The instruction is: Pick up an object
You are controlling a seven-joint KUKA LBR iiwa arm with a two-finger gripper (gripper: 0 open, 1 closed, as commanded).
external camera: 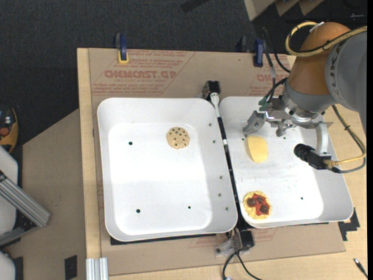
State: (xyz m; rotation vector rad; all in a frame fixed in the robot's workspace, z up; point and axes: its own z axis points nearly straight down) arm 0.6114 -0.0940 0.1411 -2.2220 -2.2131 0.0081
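- White plastic forms the two shallow bins, the left bin (116, 156) and the right bin (326, 206), which sit side by side on a brown board (145, 72).
- The board is held at its far edge by two clamps, one with a yellow body (122, 50) and one blue (259, 52).
- The grey arm (344, 57) with its orange band (312, 51) reaches in from the right and hangs over the far part of the right bin.
- The gripper (263, 121) points down just above a pale yellow lump (257, 149); one grey finger (254, 123) slants down toward the lump's far end.
- I cannot tell whether the pincer is spread or pressed together, and nothing is seen pinched in it.
- The yellow lump lies on the floor of the right bin, near its left wall.
- A small round tart with red and dark topping (257, 205) lies in the same bin, near its front left corner, well apart from the lump.
- A round cookie with dark chips (178, 137) lies alone in the left bin, toward its far side.
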